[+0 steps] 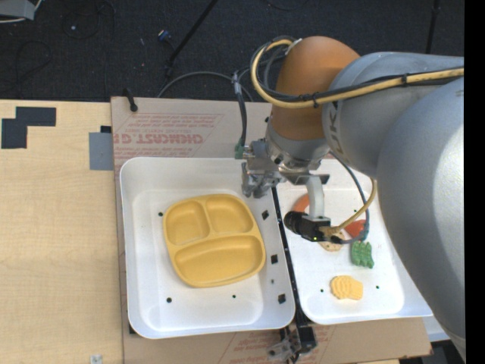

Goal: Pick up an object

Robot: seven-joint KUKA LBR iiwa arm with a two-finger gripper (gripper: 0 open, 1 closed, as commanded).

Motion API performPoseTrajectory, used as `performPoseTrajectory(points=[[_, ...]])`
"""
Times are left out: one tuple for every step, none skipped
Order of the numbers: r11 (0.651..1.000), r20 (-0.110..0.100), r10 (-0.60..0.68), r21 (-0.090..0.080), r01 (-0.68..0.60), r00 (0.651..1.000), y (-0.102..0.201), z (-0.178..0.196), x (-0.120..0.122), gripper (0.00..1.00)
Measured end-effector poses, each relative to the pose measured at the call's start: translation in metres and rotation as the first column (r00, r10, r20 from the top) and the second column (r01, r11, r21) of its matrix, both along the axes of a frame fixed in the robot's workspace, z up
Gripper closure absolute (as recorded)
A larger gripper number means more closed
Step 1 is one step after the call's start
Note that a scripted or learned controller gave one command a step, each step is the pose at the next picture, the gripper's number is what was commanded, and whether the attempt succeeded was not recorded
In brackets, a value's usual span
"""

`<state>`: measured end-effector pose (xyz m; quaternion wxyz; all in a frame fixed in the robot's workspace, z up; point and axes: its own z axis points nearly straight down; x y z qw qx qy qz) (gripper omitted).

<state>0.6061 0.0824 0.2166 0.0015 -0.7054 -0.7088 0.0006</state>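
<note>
the camera sits fixed above the bench (53,241) and looks down at a slant, so the far edge lies toward the top of the frame with dark floor (114,36) beyond. it is near enough that the left-hand bin (148,279) and right-hand bin (383,279) span most of the width. the arm (409,142) enters from the right, looming large close under the lens.

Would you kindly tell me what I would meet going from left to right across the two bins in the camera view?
yellow divided tray in the left bin → small yellow piece in the right bin → green piece, slightly further right.
</note>
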Motion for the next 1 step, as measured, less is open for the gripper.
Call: performPoseTrajectory(points=[[1.000,-0.001,-0.002,-0.002,0.002,1.000,-0.0021,0.0005,-0.0006,0.00]])
